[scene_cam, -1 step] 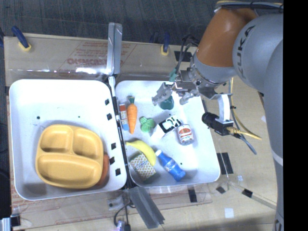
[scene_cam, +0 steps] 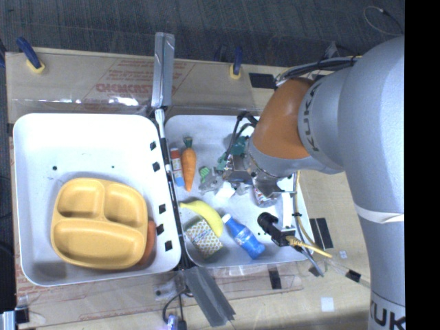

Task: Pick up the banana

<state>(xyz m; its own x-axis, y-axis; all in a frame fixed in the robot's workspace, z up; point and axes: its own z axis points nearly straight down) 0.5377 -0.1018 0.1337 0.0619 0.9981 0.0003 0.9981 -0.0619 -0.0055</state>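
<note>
In the right bin (scene_cam: 180,184), nearest the camera, one banana (scene_cam: 207,214) lies against a patterned cup (scene_cam: 203,239), with one blue bottle (scene_cam: 244,237) just right of the banana and one carrot (scene_cam: 189,163) beyond it. One yellow divided tray (scene_cam: 100,222) fills the left bin (scene_cam: 41,143). Past the banana, the hand (scene_cam: 237,174) sits low under the grey arm (scene_cam: 344,115) lettered "KUKA"; its opening cannot be told.

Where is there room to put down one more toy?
The left bin has bare white floor along its top, above the yellow tray. The right bin is crowded: carrot, banana, blue bottle and the gripper fill it, leaving a small bare strip along its top edge.
</note>
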